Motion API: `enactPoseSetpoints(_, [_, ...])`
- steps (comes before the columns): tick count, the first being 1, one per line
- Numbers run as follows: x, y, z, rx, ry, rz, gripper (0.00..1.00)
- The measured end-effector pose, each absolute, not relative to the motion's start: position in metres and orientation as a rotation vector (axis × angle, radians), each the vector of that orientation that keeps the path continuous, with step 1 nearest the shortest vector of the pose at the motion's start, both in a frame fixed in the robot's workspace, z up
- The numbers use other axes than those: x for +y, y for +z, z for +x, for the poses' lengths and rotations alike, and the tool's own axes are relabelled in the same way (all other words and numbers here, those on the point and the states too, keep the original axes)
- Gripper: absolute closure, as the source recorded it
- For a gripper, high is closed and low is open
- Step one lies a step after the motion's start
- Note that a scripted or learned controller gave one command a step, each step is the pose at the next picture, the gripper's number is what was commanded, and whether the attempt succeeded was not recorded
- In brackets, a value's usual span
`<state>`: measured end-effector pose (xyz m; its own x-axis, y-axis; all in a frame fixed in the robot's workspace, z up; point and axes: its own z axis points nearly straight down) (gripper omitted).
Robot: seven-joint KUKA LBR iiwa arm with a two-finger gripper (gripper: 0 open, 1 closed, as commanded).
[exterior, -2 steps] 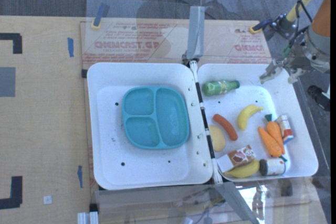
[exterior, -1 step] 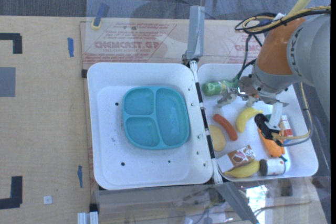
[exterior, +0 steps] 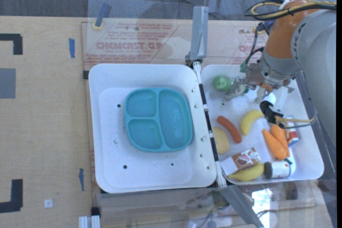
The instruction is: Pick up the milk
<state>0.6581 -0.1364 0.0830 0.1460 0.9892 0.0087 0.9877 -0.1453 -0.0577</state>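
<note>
Arm: the grey arm with its orange band [exterior: 283, 34] comes in from the right and bends down over the upper part of the right bin.
Tool: the tool [exterior: 238, 88] hangs low over the upper left area of the right bin, just beside the green item; I cannot tell how far open it is, and nothing can be seen gripped in it.
Milk: the milk [exterior: 245, 159], a small carton with a brown and white printed face, lies flat near the front edge of the right bin, well apart from the tool.
Milk's neighbours: a yellow banana [exterior: 247, 172] lies along the carton's front side, touching or nearly touching it; a white bottle with a dark cap [exterior: 278, 169] lies just to its right.
Right bin: the right bin [exterior: 315, 165] also holds a green round item [exterior: 222, 83] at the upper left, a red sausage [exterior: 229, 128] near the middle, a second banana [exterior: 250, 121] beside it, a pale yellow piece [exterior: 221, 140] against the left wall, and two orange carrots [exterior: 277, 142] on the right.
Left bin: the left bin [exterior: 104, 93] holds a teal divided plate [exterior: 158, 119] with three compartments, sitting near the middle.
Worktop: the tan worktop [exterior: 43, 115] carries both bins side by side, with blue tape marks [exterior: 71, 48] left of them.
</note>
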Motion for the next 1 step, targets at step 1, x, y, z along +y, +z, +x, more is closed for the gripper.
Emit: enactPoseSetpoints(1, [-0.0668, 0.1853, 0.6673, -1.709, 0.000, -2.637, 0.00])
